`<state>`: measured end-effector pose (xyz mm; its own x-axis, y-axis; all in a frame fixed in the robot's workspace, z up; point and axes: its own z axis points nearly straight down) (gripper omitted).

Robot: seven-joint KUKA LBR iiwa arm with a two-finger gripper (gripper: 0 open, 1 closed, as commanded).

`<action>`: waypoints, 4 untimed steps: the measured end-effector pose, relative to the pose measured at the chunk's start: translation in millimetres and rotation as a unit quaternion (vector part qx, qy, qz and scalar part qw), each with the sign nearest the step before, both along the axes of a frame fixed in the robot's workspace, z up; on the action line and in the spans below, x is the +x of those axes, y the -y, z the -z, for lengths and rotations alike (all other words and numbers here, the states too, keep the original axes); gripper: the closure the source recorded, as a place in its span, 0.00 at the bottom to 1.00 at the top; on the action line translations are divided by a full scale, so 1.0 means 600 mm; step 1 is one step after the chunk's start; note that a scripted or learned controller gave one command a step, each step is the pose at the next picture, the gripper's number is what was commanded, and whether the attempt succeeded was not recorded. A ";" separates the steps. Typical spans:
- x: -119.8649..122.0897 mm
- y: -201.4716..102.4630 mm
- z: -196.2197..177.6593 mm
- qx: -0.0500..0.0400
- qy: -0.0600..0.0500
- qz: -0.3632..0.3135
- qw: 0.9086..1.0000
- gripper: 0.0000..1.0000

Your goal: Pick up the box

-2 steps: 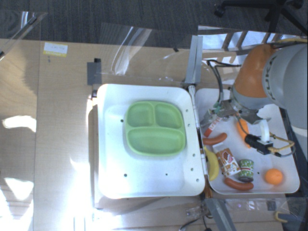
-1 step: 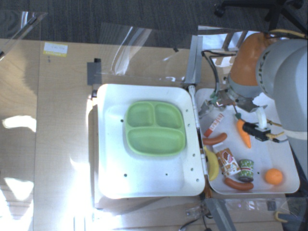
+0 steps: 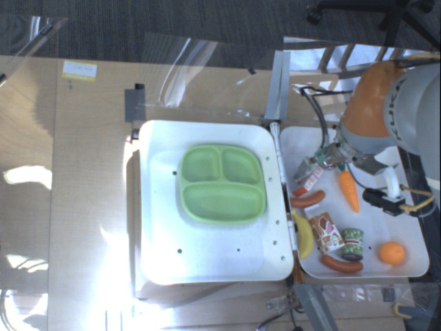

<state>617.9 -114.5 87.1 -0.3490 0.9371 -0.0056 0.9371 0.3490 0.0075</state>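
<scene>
At the near edge of the right bin (image 3: 406, 271) lies a sausage (image 3: 340, 263), and at about 4 o'clock in that bin sits an orange (image 3: 393, 252). Just above the sausage is a small green can (image 3: 352, 242), and touching the can on its 9 o'clock side is the box (image 3: 326, 232), brown and red, lying flat and a bit turned. A banana (image 3: 301, 234) lies right beside the box on the other side, along the bin's left wall. So the box is squeezed between the banana and the can. A little farther back is a second sausage (image 3: 307, 198), and at its 3 o'clock a carrot (image 3: 349, 190). Farther still, near 11 o'clock in the bin, hangs the gripper (image 3: 318, 163), with a red and white thing by its tip. I cannot tell if it is open or closed. The left bin (image 3: 158, 254) holds a green plate (image 3: 222, 183). What could go wrong: the box has close neighbours, so the gripper could bump the banana or can, or grab the wrong thing. The box could also slip out because it lies flat.
</scene>
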 end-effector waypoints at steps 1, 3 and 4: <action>0.059 -0.009 0.001 0.001 -0.011 -0.027 1.000 0.00; 0.020 0.001 0.001 0.000 0.000 -0.071 0.998 0.00; 0.018 0.001 0.001 0.001 0.000 -0.057 0.998 0.00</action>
